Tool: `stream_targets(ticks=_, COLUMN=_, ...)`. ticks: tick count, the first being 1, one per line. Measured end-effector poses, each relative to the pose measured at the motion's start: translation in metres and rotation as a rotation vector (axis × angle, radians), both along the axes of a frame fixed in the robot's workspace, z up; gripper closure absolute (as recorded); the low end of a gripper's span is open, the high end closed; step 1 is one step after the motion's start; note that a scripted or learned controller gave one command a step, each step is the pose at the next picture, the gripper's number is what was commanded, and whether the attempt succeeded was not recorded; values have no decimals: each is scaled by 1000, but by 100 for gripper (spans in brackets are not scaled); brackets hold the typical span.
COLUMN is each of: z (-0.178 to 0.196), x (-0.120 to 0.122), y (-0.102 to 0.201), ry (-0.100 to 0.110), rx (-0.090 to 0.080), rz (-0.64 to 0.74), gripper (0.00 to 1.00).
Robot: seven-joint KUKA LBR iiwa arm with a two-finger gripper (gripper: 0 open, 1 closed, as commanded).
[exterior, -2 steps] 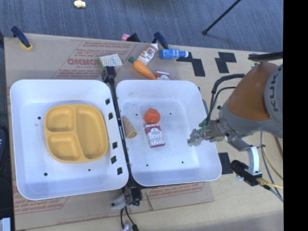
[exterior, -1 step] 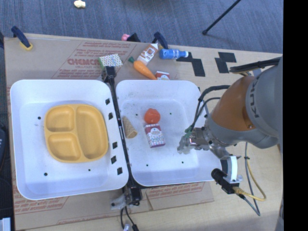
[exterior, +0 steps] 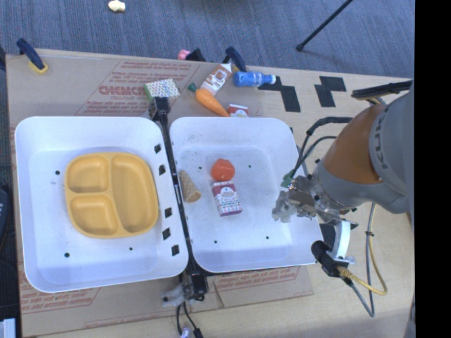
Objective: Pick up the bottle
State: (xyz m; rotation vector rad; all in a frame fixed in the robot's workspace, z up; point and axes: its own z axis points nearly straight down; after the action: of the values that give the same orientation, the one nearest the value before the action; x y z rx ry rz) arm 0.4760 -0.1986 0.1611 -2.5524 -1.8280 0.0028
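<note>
Approaching for the pick, grasp not yet made

Reaching in with the gripper (exterior: 285,206) at the arm-side wall of the right bin (exterior: 232,122), hanging roughly over that bin's rim. Carrying nothing visible between the gripper and the bin floor. Not managing to read whether open or closed: too small and cluttered by cables, so marking as cannot tell.

Taking the bottle (exterior: 226,191) as the target: red cap, labelled body, lying flat near the middle of the right bin, cap pointing toward the bin's far wall. Sitting well apart from the gripper, bare bin floor between them. Noting a cone-shaped item (exterior: 189,186) in the same bin, close to the wall shared with the left bin (exterior: 28,189), near the bottle but apart from it. Noting a yellow divided plate (exterior: 111,193) in the left bin, and a carrot (exterior: 210,102) plus a blue bottle (exterior: 252,79) on the bench just beyond the right bin's far wall, out of play, judging by the arm's position.

Judging the step as early approach, the pick itself not started. Needing next: travelling from the rim toward the right bin's centre, opening wide enough to span the body, aligning across the bottle's short width, not along its length, then descending to the bin floor and closing before lifting. Watching for the round body rolling away, and for clipping the cone.
</note>
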Motion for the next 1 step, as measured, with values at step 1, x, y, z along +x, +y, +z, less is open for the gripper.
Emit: stream_targets(ticks=1, z=42, x=0, y=42, ry=0, rx=2, rz=65, gripper=100)
